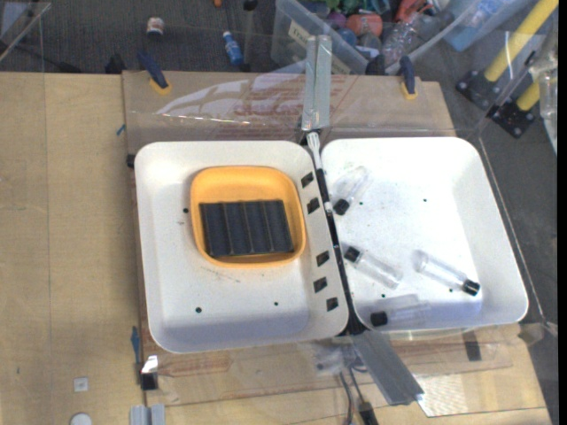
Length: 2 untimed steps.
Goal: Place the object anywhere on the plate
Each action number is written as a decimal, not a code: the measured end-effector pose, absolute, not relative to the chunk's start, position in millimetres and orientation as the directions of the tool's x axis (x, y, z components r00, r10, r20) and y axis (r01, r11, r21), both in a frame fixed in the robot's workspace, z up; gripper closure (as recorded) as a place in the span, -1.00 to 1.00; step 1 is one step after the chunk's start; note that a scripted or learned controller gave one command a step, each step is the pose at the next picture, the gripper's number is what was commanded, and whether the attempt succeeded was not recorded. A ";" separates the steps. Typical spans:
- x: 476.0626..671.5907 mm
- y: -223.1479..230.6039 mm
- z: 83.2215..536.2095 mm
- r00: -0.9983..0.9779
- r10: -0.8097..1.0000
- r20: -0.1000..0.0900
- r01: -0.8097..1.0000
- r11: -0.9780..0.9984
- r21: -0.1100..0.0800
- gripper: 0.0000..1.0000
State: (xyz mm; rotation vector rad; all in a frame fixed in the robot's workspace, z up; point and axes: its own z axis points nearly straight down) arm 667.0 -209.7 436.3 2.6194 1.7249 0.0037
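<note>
An orange plate (pixel 205 184) sits in the left white bin (pixel 168 308), and a dark ribbed rectangular piece (pixel 246 228) lies flat on it. In the right white bin (pixel 496 237) lie several clear plastic tubes with black caps: one near the top left (pixel 347 187), one in the middle (pixel 372 265), one to the right (pixel 445 274), and one along the front wall (pixel 400 312).
A clear upright divider post (pixel 316 82) stands behind the seam between the bins. A plastic tub of colourful toys (pixel 390 7) sits at the back right. Small black clips (pixel 321 257) line the seam. Bare wooden bench (pixel 62 237) lies to the left.
</note>
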 end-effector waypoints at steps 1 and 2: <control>667.5 -210.6 436.0 0.356 0.934 -0.001 0.934 -0.356 0.005 1.00; 667.4 -210.5 436.0 0.226 0.974 -0.002 0.974 -0.226 0.002 1.00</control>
